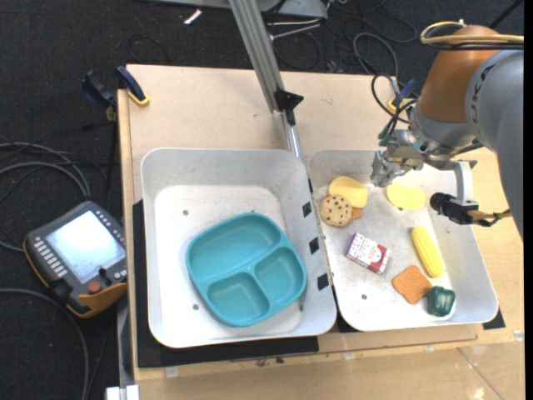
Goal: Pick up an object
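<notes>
Pincer [385, 172] low in right bin [479, 286], beside yellow disc [406, 196].

Bench [208, 107] is pale wood, sitting on dark carpet [58, 23]. Loose cables [333, 44] snake around up top, a metal pole [258, 40] slants in, and a pendant [79, 257] with a lit screen sits left.
</notes>
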### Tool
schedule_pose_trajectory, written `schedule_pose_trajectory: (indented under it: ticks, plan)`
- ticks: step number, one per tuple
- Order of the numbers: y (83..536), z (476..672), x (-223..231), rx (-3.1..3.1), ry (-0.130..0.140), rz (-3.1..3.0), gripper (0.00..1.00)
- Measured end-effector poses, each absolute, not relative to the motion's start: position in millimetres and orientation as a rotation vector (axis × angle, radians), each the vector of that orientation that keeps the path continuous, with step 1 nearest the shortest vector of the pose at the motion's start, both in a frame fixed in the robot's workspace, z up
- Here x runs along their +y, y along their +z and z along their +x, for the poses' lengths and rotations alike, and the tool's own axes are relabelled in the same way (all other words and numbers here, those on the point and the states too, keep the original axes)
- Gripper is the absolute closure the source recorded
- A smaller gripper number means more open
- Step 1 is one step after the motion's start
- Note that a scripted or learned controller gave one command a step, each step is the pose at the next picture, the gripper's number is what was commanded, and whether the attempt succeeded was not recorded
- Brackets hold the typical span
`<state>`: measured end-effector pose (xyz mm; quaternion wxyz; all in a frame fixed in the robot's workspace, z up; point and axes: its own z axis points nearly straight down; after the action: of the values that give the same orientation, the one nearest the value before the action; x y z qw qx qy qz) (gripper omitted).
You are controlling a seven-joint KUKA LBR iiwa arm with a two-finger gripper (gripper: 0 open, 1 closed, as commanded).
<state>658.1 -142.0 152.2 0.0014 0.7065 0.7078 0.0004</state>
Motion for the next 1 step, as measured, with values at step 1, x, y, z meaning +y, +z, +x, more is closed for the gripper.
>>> schedule_pose_trajectory:
  ticks: [1]
  plan:
    - [208.2, 651.7, -135.5, 2.221, 0.006, 2.215, 1.00]
